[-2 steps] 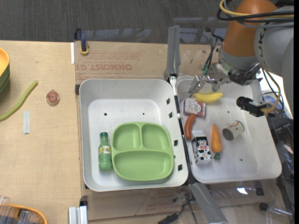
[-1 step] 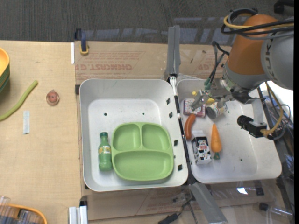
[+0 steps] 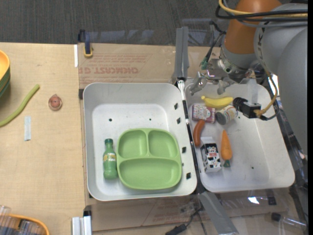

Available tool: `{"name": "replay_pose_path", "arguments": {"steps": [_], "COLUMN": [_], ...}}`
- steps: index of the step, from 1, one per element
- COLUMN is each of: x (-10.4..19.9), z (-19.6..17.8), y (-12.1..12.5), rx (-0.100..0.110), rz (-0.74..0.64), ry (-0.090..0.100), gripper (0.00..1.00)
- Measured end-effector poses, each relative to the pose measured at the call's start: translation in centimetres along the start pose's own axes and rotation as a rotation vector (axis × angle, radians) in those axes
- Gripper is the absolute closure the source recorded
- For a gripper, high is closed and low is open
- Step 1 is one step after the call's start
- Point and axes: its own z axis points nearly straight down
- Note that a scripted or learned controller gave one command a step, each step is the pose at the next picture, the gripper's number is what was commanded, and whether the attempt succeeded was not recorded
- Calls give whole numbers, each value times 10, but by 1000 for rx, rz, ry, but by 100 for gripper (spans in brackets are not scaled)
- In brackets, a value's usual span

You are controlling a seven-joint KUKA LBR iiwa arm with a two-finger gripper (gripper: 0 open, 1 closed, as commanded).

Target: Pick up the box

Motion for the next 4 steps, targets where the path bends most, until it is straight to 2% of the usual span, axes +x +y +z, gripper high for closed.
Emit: {"name": "replay_pose_path", "arguments": {"steps": [1,2,3,4], "x": [-18,-22,5,-61], "z": [-7,1,0,64], "y": [-60,-86,-45,-78], "rx": [3,4,0,2], "rz": [106,165,-43,65], "ry": [1,2,0,1], "gripper": [0,0,0,0]}}
